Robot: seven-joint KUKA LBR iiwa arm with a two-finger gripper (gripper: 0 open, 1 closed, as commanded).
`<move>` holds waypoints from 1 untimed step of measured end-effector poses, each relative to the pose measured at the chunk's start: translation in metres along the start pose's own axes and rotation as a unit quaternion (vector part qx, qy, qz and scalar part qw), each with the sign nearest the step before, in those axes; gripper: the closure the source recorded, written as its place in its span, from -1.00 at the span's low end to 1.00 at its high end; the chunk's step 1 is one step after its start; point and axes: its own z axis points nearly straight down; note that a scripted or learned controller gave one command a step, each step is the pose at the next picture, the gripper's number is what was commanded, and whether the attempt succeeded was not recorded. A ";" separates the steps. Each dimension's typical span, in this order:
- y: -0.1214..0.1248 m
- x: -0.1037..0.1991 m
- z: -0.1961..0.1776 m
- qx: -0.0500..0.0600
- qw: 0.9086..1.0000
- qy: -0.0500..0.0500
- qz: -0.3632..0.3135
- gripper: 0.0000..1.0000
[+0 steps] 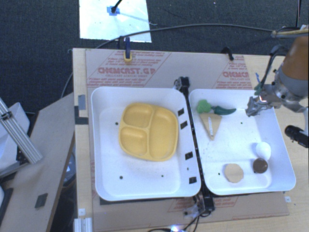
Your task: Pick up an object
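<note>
Robot claw (255, 105) over right bin (282, 144), grip state unclear, white egg (262, 150) below, yellow tray (148, 131) in left bin (108, 178)

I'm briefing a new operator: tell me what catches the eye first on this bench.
The yellow divided plate stands out, lying alone in the left bin. The right bin holds small items: a green toy and a tan wedge at its far left, a white egg, brown ball and tan disc nearer. The gripper hovers over that bin's far right.
</note>
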 end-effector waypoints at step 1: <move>0.010 0.051 -0.010 0.001 1.000 0.002 -0.002 1.00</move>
